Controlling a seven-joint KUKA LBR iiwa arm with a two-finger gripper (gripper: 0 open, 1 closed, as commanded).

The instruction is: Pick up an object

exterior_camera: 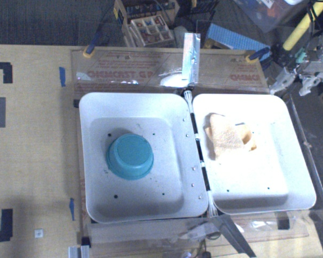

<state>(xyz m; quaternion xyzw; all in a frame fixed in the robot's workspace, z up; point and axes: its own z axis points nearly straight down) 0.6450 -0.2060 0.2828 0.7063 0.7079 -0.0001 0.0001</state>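
Note:
A teal bowl [130,156] lies upside down in the left white bin [91,117], a little left of its middle. In the right white bin [290,144], a tan cloth-like piece [227,135] rests close to the divider, in the far-left part. A pale grey mechanism that looks like my gripper [300,74] hangs past the right bin's far right corner, outside both bins and well away from both objects. It is small and blurred.
The bins meet at a central divider [196,144]. Behind them a clear plastic sheet [134,74] covers the bench, with an upright shiny strip [190,58]. Boxes and clutter lie beyond. A tan tabletop [27,160] extends to the left.

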